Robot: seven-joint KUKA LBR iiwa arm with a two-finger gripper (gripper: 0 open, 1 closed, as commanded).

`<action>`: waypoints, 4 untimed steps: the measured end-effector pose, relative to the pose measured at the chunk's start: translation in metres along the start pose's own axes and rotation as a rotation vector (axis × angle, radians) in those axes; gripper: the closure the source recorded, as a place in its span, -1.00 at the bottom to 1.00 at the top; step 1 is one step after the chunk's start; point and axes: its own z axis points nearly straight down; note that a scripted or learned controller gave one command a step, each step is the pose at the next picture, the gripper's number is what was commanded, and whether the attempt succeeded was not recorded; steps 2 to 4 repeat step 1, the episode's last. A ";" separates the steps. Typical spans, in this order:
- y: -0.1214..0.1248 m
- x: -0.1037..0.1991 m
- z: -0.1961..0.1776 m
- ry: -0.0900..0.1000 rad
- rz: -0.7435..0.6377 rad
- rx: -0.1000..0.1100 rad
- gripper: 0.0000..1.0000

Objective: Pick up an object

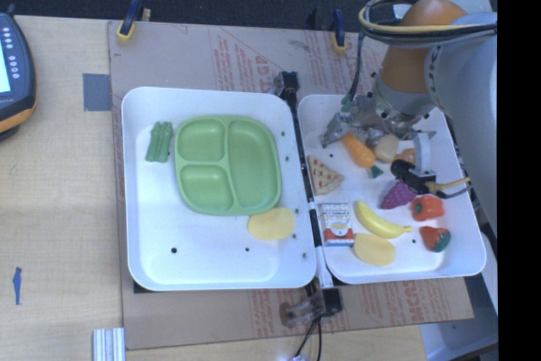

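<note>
One small orange carrot with a pale tip lies tilted in the right bin, near its back edge. My gripper hangs just above it; whether it is open or closed, I cannot tell.

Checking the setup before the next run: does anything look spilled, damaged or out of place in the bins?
Nothing stands out. The green plate lies flat in the left bin, and the toy foods in the right bin lie loose but inside.
</note>
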 end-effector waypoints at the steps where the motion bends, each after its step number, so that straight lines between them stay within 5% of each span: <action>1: 0.001 -0.002 -0.012 -0.001 -0.001 -0.001 1.00; 4: 0.001 -0.002 -0.012 -0.001 -0.001 -0.001 1.00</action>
